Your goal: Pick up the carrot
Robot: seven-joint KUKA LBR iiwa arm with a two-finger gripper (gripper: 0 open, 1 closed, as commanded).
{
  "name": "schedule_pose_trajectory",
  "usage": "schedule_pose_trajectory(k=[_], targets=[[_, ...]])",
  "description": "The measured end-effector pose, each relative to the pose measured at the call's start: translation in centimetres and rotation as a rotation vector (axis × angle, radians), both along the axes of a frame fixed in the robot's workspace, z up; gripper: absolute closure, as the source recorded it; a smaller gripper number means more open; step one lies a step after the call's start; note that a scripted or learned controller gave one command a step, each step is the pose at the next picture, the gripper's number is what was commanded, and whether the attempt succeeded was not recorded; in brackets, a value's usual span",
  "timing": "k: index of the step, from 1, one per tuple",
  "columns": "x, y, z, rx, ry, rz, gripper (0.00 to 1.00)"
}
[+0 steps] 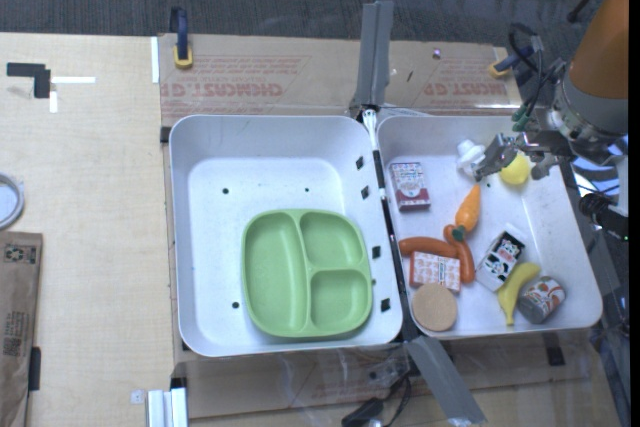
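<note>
The carrot (pixel 467 208) is small and orange with a green stub at its lower end. It lies upright in the middle of the right bin (pixel 578 233). My gripper (pixel 516 162) hangs over the bin's far right part, up and to the right of the carrot and apart from it. Its fingers (pixel 489 162) are spread open. A yellow lemon (pixel 515 174) shows in the gap just below them; I cannot tell whether they touch it.
Around the carrot lie a red-and-white box (pixel 409 185), a sausage (pixel 441 248), a red carton (pixel 435 270), a round cookie (pixel 435 307), a black-and-white carton (pixel 502 260), a banana (pixel 517 291) and a can (pixel 542 300). The left bin (pixel 200 215) holds a green divided plate (pixel 305 272).
</note>
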State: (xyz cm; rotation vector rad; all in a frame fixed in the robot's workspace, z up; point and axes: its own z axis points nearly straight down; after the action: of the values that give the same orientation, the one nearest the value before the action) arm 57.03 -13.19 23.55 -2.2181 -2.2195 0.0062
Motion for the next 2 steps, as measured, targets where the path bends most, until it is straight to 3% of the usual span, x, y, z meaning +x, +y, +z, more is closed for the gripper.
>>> schedule_pose_trajectory(k=[1, 2], targets=[[2.9, -3.1, -10.0, 0.001, 0.000, 0.058, 0.00], [2.6, -3.3, -14.6, 0.002, -0.002, 0.261, 0.00]])
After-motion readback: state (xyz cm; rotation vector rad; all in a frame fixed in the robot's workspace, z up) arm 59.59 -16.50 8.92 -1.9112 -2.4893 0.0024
